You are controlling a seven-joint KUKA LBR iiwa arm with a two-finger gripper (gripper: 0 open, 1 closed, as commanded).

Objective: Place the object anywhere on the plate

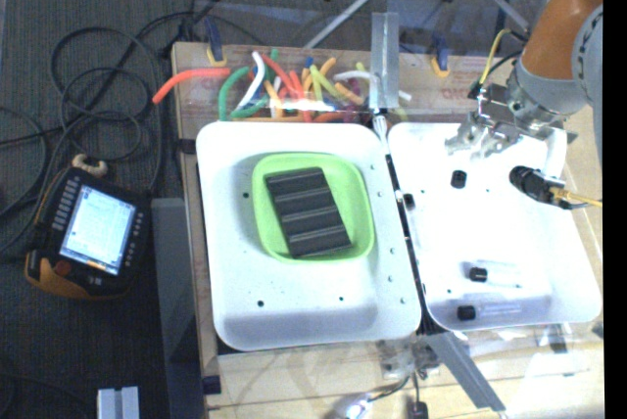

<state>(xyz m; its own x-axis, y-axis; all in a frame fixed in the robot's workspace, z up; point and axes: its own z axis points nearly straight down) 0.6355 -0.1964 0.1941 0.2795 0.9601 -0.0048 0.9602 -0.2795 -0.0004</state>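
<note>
You've got the dark ridged block (308, 210) lying on the green plate (361, 211) in the left bin (225, 290); tool (485, 135) over right bin (578, 260), can't tell if it's open

1. The wooden surface (192, 104) carries two shallow white bins side by side, touching.
2. The left bin (294, 309) sits just left of the right bin (529, 251).
3. Coloured cables (284, 84) lie on the surface just behind the left bin.

A dark grey ribbed block (309, 211) lies on a bright green plate (266, 211) in the white left bin (294, 309). Behind that bin lie red, orange, green and white tubes (284, 86).
</note>
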